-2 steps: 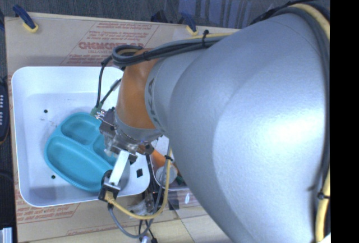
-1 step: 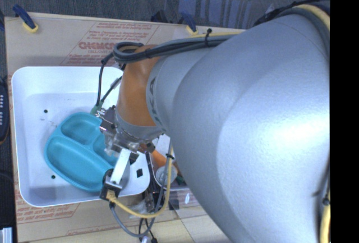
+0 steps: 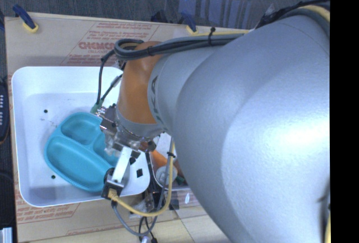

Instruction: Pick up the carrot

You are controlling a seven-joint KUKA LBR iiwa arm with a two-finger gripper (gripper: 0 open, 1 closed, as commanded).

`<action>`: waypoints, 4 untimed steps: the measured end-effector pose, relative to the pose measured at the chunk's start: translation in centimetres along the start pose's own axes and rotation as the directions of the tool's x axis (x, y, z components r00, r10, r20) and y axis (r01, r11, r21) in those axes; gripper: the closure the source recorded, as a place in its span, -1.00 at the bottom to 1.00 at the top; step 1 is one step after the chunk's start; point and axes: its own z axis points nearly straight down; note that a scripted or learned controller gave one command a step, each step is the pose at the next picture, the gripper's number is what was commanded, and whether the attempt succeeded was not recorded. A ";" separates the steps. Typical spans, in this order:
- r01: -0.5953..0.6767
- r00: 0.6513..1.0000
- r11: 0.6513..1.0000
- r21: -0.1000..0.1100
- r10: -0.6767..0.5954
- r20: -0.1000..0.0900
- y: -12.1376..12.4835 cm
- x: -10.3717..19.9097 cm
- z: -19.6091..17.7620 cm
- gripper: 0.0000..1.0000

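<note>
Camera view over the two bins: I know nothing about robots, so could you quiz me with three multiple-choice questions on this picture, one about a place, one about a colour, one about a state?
1. Where does the blue tray lie?
A. On the floor beyond the bench
B. In the left white bin
C. On top of the arm

2. What colour is the band above the arm's wrist?
A. Green
B. Purple
C. Orange

3. How does the blue tray lie?
A. Hollow side up
B. Flipped upside down
C. Standing upright on its edge

Answers:
1 B, the tray rests on the floor of the bin at the view's left.
2 C, an orange section sits between the grey arm and the wrist.
3 A, its sunken compartments face the camera.
</note>
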 end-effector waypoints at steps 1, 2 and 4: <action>0.013 1.000 1.000 0.009 -0.013 0.003 -0.1 0.1 -0.9 1.00; 0.028 1.000 0.999 0.017 -0.028 0.007 -0.2 0.2 -1.8 1.00; 0.058 0.998 0.998 0.032 -0.059 0.014 -0.4 0.4 -3.6 1.00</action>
